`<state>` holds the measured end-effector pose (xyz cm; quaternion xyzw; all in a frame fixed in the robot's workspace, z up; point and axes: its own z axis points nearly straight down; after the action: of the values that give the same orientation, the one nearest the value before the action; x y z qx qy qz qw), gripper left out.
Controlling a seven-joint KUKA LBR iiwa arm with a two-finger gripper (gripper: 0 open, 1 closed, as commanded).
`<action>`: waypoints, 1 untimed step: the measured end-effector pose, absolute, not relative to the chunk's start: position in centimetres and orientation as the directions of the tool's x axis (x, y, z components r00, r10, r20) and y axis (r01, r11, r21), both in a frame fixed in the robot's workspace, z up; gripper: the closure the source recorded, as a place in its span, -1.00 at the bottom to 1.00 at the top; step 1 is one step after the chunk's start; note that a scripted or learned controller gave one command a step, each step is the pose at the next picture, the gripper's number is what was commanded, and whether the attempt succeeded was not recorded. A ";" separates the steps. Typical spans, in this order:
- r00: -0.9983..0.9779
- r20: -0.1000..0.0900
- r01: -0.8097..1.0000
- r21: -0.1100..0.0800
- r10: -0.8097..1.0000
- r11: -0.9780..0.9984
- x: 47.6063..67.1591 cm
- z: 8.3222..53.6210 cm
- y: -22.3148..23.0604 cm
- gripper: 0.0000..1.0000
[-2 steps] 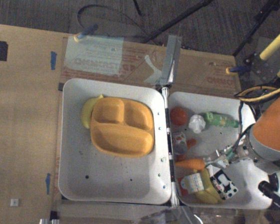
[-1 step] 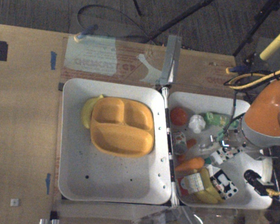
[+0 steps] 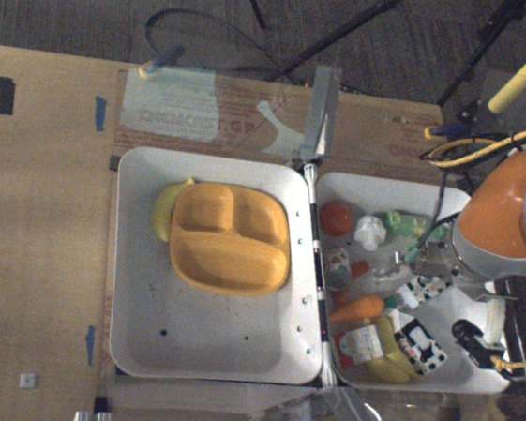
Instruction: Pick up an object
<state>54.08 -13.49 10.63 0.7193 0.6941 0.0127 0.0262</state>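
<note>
claw point(image 3: 424, 262) over right bin point(image 3: 470, 384) clutter | grip state: can't tell | tip: drop straight onto carrot point(image 3: 357, 309), avoid neighbours

Dim, warm overhead light, soft focus throughout, with mild glare on the left bin point(image 3: 134, 266) floor.

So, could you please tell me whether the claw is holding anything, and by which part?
It cannot be told: the claw sits low among the clutter in the right bin.

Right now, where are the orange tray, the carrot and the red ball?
orange tray point(image 3: 231, 237), camera view, middle divider.
carrot point(image 3: 357, 309), camera view, mid-body.
red ball point(image 3: 335, 218), camera view, top surface.
</note>
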 end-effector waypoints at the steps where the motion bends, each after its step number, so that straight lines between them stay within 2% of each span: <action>1: -0.002 -0.022 0.998 0.063 1.000 0.003 52.6 10.7 -13.1 -1.00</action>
<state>52.60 -13.11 10.65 0.7058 0.7076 0.0144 0.0301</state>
